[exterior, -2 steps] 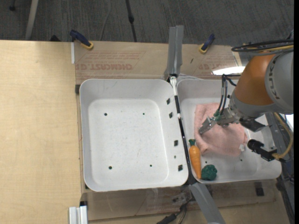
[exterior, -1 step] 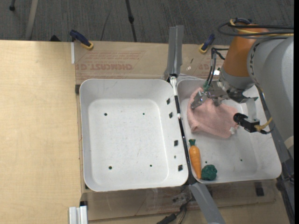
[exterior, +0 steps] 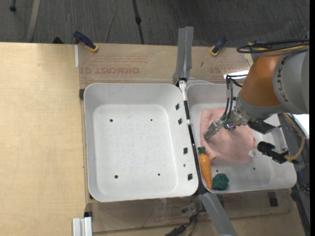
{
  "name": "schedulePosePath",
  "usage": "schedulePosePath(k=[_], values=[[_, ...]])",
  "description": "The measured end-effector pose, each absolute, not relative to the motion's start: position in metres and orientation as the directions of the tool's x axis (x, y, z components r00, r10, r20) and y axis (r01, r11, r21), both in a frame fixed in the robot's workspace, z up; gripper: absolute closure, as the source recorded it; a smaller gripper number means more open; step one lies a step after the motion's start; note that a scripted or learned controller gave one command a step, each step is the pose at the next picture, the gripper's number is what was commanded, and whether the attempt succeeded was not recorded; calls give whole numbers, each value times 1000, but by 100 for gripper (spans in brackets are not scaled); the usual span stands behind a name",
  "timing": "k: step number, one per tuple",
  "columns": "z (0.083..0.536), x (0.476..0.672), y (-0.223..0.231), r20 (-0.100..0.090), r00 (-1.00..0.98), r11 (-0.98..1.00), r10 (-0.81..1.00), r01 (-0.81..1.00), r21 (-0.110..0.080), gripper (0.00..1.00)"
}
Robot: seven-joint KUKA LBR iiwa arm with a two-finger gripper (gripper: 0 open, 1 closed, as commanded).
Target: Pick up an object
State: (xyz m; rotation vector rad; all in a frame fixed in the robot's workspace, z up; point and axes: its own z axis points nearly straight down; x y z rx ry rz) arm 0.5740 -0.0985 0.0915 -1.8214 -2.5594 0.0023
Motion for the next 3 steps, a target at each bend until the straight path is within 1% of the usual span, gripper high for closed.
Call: schedulePosePath(k=[1,2,3], values=[[92,484,-103,-1,-138,138,990,990,-1,0],[100,484,-103,-2,-135,135,991,991,0,100],[100,484,-103,-2,-135,135,991,991,-1,0]])
